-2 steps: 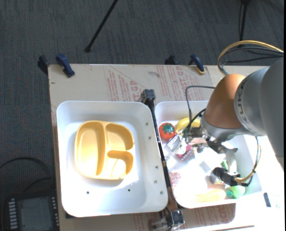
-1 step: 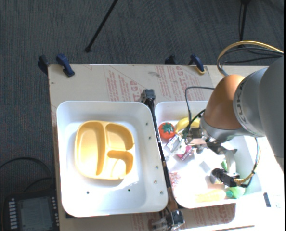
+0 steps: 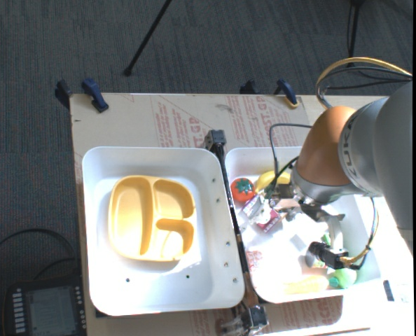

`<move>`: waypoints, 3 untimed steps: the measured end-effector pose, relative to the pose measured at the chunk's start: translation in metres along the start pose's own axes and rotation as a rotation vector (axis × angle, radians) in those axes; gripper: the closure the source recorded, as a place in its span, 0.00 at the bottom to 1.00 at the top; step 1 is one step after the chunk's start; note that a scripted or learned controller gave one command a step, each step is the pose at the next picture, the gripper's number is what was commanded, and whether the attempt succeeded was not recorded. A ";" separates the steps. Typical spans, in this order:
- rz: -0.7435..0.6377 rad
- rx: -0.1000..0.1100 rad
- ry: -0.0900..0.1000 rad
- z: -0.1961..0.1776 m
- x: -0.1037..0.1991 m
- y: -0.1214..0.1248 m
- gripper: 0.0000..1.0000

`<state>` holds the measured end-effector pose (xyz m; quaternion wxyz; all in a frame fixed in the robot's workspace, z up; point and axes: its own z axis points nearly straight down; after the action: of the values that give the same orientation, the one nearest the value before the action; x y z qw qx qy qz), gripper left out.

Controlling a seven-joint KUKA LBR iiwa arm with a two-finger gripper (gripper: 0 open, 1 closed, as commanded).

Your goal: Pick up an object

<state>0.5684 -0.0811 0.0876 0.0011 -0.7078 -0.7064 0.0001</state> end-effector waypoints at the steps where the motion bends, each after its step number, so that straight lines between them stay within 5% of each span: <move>1: -0.001 0.002 0.000 0.000 -0.002 -0.009 0.00; 2: 0.002 0.003 0.001 0.001 0.000 -0.011 0.00; 3: 0.004 0.005 0.002 -0.009 0.000 -0.011 1.00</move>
<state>0.5570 -0.0809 0.0967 0.0034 -0.7090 -0.7052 0.0010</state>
